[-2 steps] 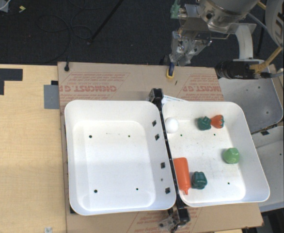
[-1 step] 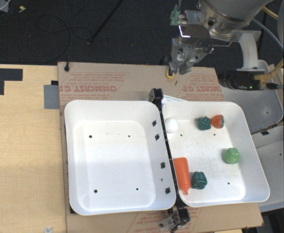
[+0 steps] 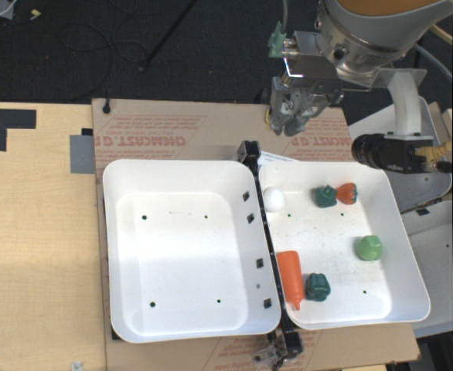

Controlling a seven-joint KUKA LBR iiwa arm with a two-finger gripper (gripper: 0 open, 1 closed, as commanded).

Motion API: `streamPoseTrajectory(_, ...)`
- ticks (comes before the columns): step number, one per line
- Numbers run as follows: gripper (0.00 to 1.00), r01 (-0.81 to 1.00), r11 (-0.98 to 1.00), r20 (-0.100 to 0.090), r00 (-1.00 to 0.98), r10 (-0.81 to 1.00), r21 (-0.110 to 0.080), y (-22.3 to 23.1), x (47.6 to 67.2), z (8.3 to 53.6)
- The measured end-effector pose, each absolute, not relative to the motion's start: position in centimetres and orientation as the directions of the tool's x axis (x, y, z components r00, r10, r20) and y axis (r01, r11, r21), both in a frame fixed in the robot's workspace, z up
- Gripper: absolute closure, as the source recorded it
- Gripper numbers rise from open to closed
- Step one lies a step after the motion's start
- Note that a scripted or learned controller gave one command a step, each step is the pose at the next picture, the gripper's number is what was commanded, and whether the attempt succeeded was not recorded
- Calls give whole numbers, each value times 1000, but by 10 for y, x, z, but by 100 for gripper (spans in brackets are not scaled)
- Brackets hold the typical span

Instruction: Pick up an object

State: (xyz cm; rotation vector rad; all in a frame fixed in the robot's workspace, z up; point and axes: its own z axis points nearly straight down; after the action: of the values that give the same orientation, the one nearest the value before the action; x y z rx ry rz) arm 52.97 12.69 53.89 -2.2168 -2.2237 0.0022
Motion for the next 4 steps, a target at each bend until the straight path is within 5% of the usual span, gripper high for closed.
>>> streamPoseTrajectory(1,100,1000,2,-2,-2,1000,-6,161,486,537)
streamPoseTrajectory(4,100,1000,3,-1,-3,1000,-4,199,476,537)
